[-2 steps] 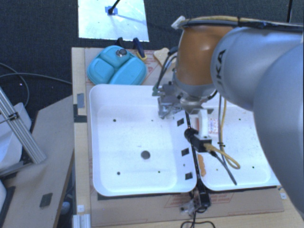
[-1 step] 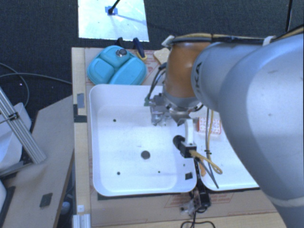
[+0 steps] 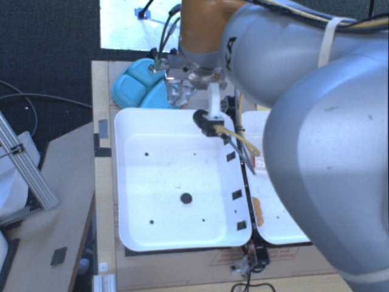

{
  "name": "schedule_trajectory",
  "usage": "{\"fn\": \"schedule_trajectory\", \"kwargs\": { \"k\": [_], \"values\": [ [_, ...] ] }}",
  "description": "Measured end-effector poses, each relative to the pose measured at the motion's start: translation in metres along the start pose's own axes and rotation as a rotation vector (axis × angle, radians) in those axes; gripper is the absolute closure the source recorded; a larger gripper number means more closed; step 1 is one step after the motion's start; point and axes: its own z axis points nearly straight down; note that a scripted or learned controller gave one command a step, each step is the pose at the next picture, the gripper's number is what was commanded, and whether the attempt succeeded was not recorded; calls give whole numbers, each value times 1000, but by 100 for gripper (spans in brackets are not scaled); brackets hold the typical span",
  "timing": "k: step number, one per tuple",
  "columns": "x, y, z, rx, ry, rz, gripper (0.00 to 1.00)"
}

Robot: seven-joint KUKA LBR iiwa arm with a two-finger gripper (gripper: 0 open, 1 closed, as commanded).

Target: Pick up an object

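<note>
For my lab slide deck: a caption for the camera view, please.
Grey arm's gripper hangs at the left bin's far rim by a light-blue tray; a small dark disc lies in that bin.

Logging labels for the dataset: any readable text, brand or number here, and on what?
No text reads clearly.
Dark lettering on the grey robot arm: partly hidden, unreadable.
Red print on the small white tag in the right shallow white bin: too small.
Reddish marks on the brown cardboard in front: blurred.
</note>
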Motion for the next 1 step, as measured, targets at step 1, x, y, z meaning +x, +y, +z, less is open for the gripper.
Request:
{"fn": "schedule_trajectory", "kwargs": {
  "k": [1],
  "values": [
    [-1, -130, 42, 30, -6, 9, 100]
  ]
}}
